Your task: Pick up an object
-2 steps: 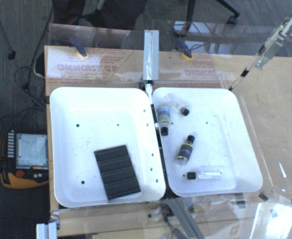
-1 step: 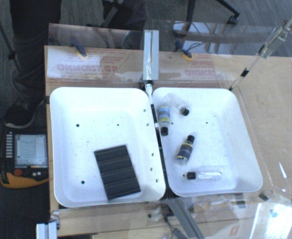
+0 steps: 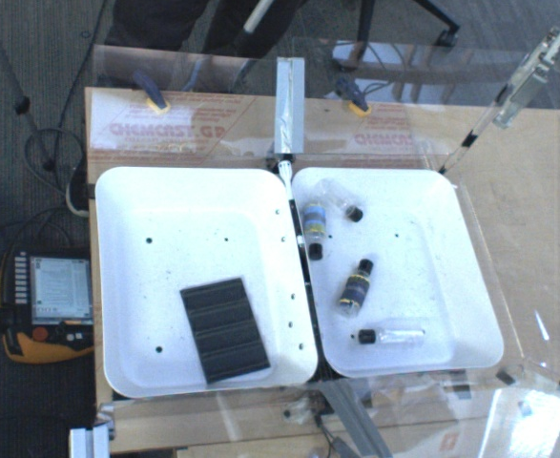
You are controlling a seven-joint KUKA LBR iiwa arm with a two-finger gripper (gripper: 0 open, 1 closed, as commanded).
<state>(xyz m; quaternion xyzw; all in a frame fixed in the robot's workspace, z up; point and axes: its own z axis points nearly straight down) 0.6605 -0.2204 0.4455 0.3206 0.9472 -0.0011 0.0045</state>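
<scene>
Presently, the hand's state cannot be told. The left bin (image 3: pixel 117 256) holds a black ridged slab (image 3: pixel 224 330). The right bin (image 3: pixel 451 284) holds a blue-labelled bottle (image 3: pixel 314 222), a dark bottle (image 3: pixel 355 285) and a clear vial (image 3: pixel 391 335), all apart.

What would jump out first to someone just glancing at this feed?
A dark ribbed rectangular block lies tilted in the left bin, near its front edge. The right bin holds small bottles: a blue-labelled one by the divider, a dark one mid-bin, and a clear one lying near the front.
</scene>
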